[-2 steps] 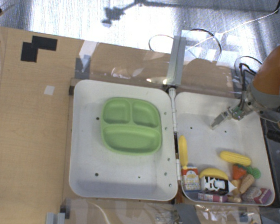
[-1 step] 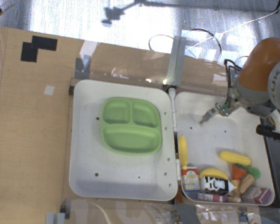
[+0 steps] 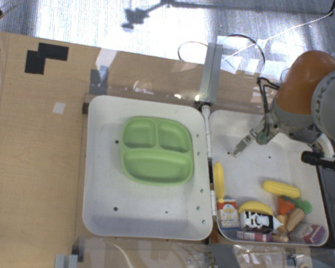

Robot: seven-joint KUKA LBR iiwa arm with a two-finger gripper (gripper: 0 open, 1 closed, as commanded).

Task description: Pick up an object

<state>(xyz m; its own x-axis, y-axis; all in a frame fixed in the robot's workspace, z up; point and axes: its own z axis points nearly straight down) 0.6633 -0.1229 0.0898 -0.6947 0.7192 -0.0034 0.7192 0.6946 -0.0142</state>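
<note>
Two-finger gripper [image 3: 242, 145], state impossible to tell, hangs above bare floor at the right white bin's [image 3: 241, 168] 11 o'clock; toy food pile [image 3: 268, 218] crowds 5 o'clock, probably slid downslope.

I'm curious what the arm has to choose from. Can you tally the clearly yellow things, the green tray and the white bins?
Yellow items: 3, one by the divider, one lying apart, one above the black-and-white carton
Green tray: 1
White bins: 2, left bin, right bin
Total: 6
</note>
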